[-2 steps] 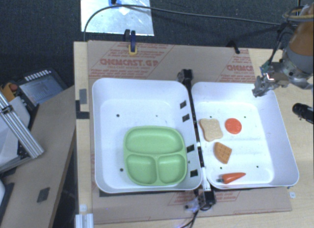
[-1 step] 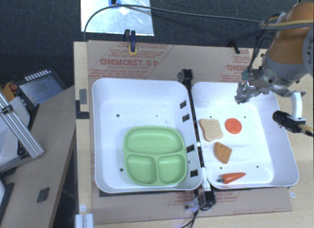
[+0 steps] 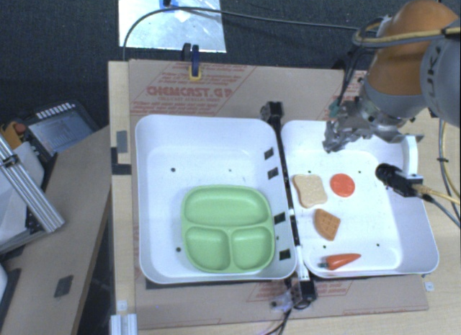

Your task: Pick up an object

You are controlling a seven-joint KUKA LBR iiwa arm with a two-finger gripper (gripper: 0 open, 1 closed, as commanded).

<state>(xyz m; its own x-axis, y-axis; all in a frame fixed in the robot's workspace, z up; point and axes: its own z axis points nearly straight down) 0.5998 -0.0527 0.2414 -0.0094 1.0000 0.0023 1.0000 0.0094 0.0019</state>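
The right bin (image 3: 360,161) holds a slice of toast (image 3: 310,189), a round red slice (image 3: 343,184), a brown waffle piece (image 3: 327,223) and an orange carrot (image 3: 340,261). My gripper (image 3: 335,141) hangs over the back of that bin, above and behind the toast and the red slice, apart from all of them. Nothing shows between its tips.
A green divided plate (image 3: 227,227) lies in the left bin (image 3: 166,153). A black clip strip (image 3: 279,175) runs along the seam between the bins. Cardboard (image 3: 194,85) lies under both bins, and a grey device (image 3: 61,132) sits on the bench at left.
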